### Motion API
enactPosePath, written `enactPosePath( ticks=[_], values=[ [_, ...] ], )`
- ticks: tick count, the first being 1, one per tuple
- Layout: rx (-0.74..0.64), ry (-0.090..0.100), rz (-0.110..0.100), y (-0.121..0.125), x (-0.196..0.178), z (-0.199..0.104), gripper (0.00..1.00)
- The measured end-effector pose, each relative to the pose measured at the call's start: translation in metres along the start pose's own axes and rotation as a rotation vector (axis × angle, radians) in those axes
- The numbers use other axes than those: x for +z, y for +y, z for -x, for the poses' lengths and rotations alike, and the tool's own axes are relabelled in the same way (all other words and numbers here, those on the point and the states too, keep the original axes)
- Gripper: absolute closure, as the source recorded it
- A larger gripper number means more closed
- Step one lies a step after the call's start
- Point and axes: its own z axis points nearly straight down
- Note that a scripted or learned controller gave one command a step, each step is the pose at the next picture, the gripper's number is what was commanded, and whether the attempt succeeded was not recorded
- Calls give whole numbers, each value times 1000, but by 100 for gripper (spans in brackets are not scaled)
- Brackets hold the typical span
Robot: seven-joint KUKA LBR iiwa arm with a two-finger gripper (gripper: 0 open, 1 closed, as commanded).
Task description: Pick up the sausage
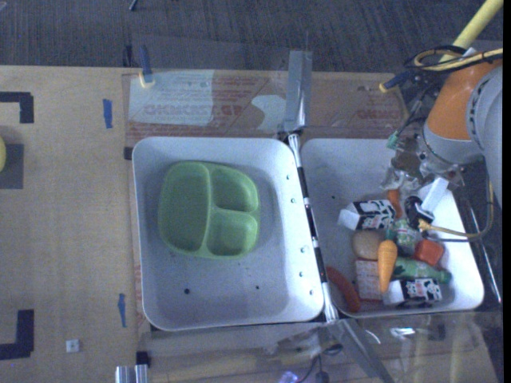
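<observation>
The sausage [343, 289], a reddish-orange, elongated piece, lies slanted against the left wall of the right bin [335, 174], near its front corner. The gripper [402, 183] hangs over the right bin's back right part, above the pile of toy food and well away from the sausage, to its upper right. Nothing shows between its tips. The grey arm with its orange band [457, 106] comes in from the upper right.
A milk carton [369, 214], a tan round piece [366, 246], a carrot [386, 263], a wafer [368, 280], a red piece [429, 251] and a second carton [416, 290] crowd the right bin. A green divided plate [209, 209] lies in the left bin [239, 302].
</observation>
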Motion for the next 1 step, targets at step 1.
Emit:
enactPosePath(
  ticks=[1],
  values=[
    [107, 1, -1, -22, -122, -60, 100]
  ],
)
